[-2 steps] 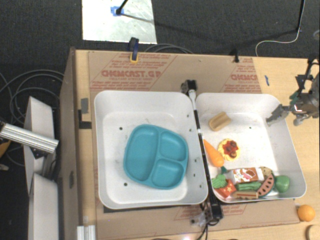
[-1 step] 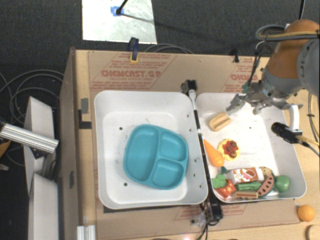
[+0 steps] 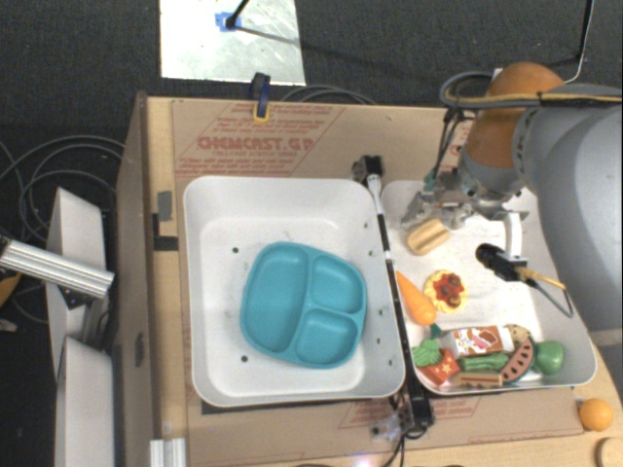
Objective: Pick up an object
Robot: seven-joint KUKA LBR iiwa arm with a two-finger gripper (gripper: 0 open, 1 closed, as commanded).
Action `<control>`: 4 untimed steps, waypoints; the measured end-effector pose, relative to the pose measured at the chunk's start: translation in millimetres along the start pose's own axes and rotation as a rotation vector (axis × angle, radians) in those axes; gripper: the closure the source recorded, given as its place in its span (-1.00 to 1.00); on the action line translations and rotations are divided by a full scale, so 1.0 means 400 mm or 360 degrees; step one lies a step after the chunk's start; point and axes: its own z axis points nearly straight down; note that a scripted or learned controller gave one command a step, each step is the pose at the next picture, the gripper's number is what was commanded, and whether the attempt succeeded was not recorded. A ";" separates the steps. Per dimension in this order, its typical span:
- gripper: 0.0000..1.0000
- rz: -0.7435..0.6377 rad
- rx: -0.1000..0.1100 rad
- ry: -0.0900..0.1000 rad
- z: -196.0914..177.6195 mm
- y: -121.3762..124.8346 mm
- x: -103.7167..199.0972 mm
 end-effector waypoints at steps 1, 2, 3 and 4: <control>-1.00 0.0003 -0.0004 -0.0002 -0.014 0.001 0.031; 1.00 0.0001 -0.0010 -0.0004 -0.044 0.004 0.029; -1.00 0.0000 -0.0009 -0.0005 -0.043 0.003 0.029; -1.00 0.0013 0.0003 -0.0002 -0.011 -0.097 0.043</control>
